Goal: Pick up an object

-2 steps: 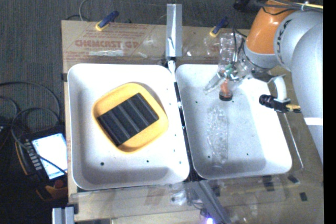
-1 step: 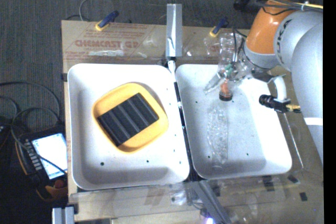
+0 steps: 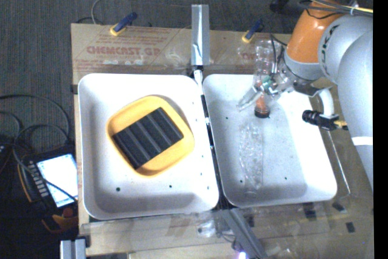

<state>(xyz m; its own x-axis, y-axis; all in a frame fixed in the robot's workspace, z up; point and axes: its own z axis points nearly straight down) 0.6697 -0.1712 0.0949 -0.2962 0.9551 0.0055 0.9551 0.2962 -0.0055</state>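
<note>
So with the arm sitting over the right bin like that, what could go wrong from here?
Two risks stand out. The hand is over the upper part of the right bin, while the clear plastic item lies lower down; a grasp here may well close on nothing. That item is transparent and hard to make out against the white floor, so its edges may be misjudged. The yellow tray with the black ribbed insert sits in the left bin, far from the hand.

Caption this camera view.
Arm's gripper hovers over right bin; yellow tray lies in left bin.
</note>
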